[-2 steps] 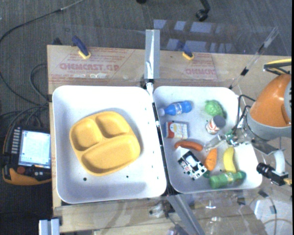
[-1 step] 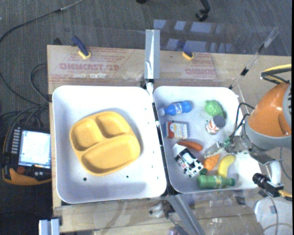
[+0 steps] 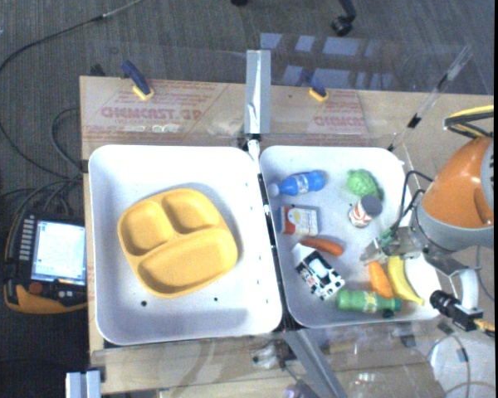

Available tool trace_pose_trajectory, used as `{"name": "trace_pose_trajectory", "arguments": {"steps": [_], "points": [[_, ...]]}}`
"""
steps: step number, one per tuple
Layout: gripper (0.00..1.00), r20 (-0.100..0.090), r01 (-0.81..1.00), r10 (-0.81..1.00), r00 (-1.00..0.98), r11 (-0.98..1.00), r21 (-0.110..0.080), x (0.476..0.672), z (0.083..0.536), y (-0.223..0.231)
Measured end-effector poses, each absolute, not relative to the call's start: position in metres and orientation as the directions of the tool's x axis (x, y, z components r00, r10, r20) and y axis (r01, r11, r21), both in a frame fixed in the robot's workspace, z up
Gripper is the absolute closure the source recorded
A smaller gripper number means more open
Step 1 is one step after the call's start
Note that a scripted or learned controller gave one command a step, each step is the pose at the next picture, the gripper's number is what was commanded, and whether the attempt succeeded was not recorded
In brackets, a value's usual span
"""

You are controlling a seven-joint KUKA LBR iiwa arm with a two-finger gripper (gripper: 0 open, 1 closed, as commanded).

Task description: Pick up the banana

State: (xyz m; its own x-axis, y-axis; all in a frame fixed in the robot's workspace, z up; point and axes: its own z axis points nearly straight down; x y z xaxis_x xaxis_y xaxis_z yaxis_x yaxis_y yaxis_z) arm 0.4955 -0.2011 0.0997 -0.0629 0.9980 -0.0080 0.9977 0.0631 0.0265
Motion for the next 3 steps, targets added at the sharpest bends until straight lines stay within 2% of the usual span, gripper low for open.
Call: {"name": "trace_pose_trajectory", "arguments": {"steps": [1, 2, 3], "points": [[1.0, -0.001, 0.993, 0.993, -0.118, 0.118, -0.005, 0.528, 0.213, -0.224], [0.0, -0.001, 0.993, 0.993, -0.117, 0.117, -0.006, 0.527, 0.213, -0.225], [0.0, 0.004, 0.971, 0.971, -0.239, 0.239, 0.003, 0.494, 0.11, -0.221]]}}
